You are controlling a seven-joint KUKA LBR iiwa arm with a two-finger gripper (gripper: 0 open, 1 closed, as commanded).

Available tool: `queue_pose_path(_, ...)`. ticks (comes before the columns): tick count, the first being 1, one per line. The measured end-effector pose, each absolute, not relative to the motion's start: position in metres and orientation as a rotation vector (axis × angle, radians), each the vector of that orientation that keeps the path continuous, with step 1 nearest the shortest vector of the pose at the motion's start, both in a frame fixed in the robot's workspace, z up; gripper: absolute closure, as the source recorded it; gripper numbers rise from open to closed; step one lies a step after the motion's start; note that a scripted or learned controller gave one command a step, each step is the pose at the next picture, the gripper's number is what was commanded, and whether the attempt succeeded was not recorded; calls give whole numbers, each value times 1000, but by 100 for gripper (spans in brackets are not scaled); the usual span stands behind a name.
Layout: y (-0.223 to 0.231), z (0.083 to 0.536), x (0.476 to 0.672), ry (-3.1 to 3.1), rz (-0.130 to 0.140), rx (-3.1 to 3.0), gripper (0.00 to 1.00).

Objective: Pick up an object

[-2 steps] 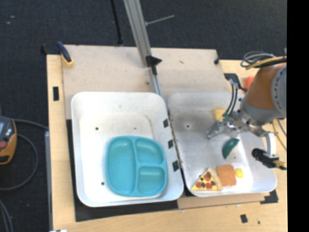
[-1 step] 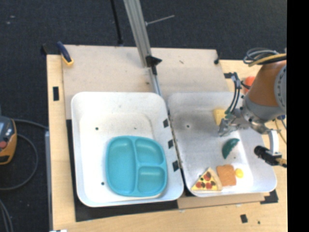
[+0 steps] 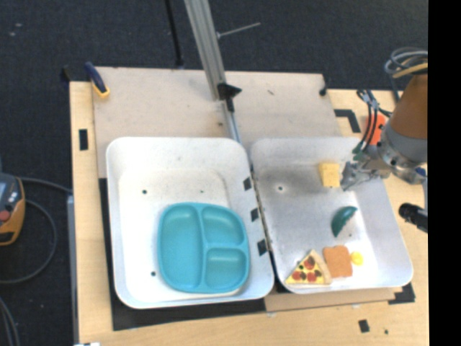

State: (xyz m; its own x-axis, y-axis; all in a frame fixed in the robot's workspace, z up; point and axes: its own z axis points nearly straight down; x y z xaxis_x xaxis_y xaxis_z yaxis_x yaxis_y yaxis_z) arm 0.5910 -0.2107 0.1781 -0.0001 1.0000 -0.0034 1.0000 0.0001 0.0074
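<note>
Right bin (image 3: 374, 265), end effector (image 3: 351, 176) beside yellow block (image 3: 329, 174), finger state unclear, arm cut off

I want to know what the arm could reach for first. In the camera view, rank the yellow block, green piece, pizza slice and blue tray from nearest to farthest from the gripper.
1. Yellow block, just left of the gripper.
2. Green piece, below it, mid right bin.
3. Pizza slice, at the right bin's bottom edge.
4. Blue tray, in the left bin.

Yellow block (image 3: 329, 174) lies flat in the right bin (image 3: 288, 207), near its far edge.
</note>
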Motion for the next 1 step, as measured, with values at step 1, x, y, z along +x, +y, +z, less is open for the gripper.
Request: queue_pose_path(1, -213, 219, 592, 2219, 4, 2214, 100)
